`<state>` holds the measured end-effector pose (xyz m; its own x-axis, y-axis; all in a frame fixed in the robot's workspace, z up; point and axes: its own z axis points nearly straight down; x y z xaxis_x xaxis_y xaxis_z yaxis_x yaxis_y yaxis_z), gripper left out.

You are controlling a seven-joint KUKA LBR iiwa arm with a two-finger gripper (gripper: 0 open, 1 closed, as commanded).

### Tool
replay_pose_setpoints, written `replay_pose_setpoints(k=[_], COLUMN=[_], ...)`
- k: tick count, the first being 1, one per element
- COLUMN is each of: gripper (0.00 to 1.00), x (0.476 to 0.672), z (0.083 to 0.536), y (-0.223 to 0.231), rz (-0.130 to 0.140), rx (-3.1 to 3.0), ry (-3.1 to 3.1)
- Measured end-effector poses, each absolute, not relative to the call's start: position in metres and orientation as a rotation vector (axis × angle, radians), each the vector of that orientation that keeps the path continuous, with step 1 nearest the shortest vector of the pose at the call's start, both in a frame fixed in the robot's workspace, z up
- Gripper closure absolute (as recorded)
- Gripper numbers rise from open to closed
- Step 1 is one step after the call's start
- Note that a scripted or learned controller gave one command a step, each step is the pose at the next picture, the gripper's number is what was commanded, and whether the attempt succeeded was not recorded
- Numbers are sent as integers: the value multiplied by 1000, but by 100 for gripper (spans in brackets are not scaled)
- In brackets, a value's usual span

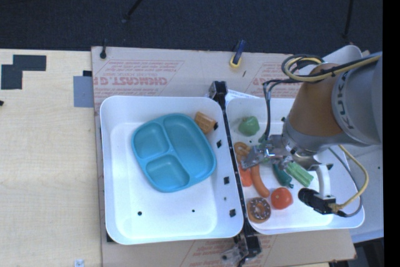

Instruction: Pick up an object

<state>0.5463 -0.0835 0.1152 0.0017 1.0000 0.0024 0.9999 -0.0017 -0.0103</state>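
Divided plate [173, 152] in left bin [119, 209], toy foods [259, 187] in right bin [350, 219]

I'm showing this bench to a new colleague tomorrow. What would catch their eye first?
Probably the blue divided plate, lying large in the left bin with a small brown block at its upper right edge. Next, the arm's orange band over the right bin, where small toy foods cluster: a green piece, a red tomato and a sprinkled doughnut.

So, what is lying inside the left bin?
In the left bin lies a blue divided plate, and a brown block sits at the plate's upper right edge. What the plate covers cannot be seen.
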Motion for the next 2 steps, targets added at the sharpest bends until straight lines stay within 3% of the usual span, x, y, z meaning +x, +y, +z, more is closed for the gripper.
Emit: replay_pose_setpoints(k=[1, 2], gripper=[0, 100], x=[546, 546], z=[86, 98], y=[-82, -84], rz=[5, 4], rx=[-2220, -2228], ry=[-2217, -2209])
